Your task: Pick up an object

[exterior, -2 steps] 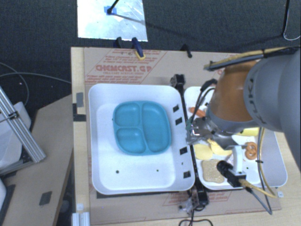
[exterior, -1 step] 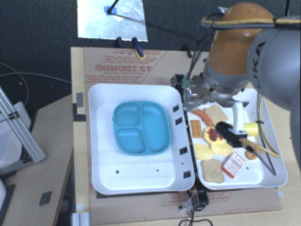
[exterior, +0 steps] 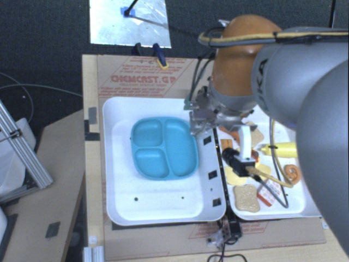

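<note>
Arm point(exterior: 283, 64) over bin divider – blue tray point(exterior: 163, 148) in left bin point(exterior: 117, 146)

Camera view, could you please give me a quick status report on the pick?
Gripper low at the divider between bins, holding nothing seen. Toy food pile in right bin, untouched. Blue divided plate in left bin.
</note>
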### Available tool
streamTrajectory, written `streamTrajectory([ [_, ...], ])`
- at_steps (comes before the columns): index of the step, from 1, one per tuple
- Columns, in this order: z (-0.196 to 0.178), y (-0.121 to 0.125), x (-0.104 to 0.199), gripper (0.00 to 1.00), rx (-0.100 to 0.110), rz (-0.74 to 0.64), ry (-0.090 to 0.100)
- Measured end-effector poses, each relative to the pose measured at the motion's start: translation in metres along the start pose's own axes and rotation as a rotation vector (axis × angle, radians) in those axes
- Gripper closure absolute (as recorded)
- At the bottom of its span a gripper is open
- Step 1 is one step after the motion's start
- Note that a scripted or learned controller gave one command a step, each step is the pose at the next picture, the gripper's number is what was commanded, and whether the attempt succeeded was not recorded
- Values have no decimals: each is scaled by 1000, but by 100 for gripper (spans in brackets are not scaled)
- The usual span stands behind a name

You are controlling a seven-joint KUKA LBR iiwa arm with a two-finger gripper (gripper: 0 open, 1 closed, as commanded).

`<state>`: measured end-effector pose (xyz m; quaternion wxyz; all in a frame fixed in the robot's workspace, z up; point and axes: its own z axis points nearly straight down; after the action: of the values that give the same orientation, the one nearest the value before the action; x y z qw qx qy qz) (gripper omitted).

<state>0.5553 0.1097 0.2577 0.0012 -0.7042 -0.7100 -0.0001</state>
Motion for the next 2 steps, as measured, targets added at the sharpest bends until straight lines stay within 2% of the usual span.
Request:
streamTrajectory([
  [1, -81, -70, -13, 100, -8, 3, 2],
  [2, -200, -69, -79, 100, -19, 12, -1],
])
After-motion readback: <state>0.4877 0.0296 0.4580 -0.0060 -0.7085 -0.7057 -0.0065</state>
